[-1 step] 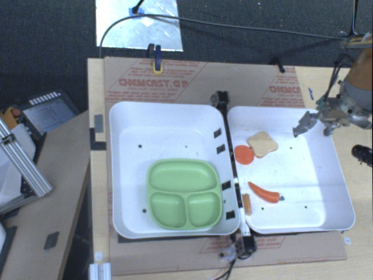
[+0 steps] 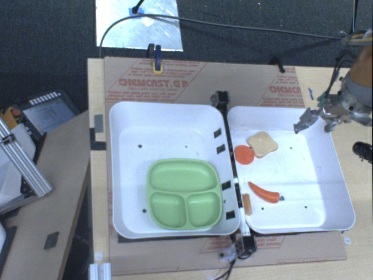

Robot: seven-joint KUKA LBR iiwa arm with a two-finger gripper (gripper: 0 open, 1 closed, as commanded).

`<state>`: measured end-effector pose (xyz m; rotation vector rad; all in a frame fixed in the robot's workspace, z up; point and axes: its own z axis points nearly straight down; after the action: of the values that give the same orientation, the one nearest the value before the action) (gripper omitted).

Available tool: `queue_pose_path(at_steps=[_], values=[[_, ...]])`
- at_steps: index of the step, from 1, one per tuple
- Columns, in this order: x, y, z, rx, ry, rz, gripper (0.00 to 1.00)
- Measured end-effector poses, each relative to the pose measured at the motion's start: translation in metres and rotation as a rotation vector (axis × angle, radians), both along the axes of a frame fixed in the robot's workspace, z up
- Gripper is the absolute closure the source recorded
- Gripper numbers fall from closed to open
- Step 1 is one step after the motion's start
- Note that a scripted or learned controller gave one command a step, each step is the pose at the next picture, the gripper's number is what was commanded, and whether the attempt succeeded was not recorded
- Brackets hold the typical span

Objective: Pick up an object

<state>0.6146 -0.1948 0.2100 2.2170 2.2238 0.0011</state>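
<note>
The hand (image 2: 315, 120) stood open and held nothing, over the right bin's (image 2: 332, 179) far edge. The toast (image 2: 261, 144), tomato (image 2: 243, 154) and chili (image 2: 264, 192) lay below-left of it.

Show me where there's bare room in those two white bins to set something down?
Right bin: bare floor from the bread slice and red chili pepper to the right wall. Its left edge is crowded with the tomato slice and small sausage. Left bin: bare strip behind the green divided plate.
</note>
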Motion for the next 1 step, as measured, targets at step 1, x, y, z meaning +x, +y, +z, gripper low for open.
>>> queue_pose_path(at_steps=[1], values=[[0.0015, -0.0041, -0.0612, 0.001, 0.005, -0.002, 0.0]])
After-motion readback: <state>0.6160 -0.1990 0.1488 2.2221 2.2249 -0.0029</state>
